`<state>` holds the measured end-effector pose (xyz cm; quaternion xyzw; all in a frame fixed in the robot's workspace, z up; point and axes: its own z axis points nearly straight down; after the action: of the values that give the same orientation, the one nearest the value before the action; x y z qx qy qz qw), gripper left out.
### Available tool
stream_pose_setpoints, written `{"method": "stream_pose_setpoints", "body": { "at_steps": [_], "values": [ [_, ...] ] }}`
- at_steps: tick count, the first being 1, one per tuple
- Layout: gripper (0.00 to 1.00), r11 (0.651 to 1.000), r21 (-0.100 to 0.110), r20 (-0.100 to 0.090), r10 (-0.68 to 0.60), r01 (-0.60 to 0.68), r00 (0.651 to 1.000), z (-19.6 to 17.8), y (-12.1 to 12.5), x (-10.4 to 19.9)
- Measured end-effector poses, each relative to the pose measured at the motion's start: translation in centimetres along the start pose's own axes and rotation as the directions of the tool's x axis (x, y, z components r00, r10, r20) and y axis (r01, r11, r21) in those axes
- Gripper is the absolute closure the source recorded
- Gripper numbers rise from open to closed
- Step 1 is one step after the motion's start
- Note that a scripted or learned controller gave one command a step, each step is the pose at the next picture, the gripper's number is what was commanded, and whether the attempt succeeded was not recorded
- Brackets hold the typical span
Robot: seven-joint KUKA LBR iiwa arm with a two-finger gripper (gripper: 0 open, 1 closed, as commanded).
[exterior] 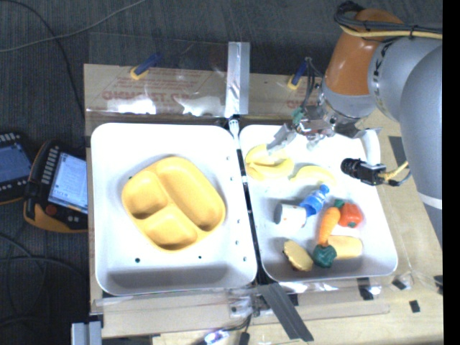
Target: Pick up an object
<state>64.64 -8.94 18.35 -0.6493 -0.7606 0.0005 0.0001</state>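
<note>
Camera view | pincer (296,134) spread, pinching nothing, over right bin (381,214) far edge | banana (267,161) lies just below its near fingertip | judged light, stiff, smooth plastic, likely slippery | take hold across the narrow curved middle

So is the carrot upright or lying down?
Lying down: the carrot rests flat on the right bin floor, green top toward the front.

**A robotics lab set-up**

A grey industrial arm with an orange band (374,56) reaches over two shallow white plastic bins (172,275) on a cardboard-lined counter (180,85), with loose black cables (43,20) and an orange-edged handheld control pendant (57,189) on dark carpet.
</note>
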Motion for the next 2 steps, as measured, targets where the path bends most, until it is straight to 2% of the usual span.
{"method": "stream_pose_setpoints", "body": {
  "at_steps": [1, 2],
  "values": [
    [0.0, 0.997, -0.001, 0.002, 0.078, -0.078, 0.997, 8.92, 0.02, -1.72],
    [1.0, 0.997, -0.001, 0.003, 0.077, -0.077, 0.997, 7.94, 0.04, -1.7]
  ]
}}
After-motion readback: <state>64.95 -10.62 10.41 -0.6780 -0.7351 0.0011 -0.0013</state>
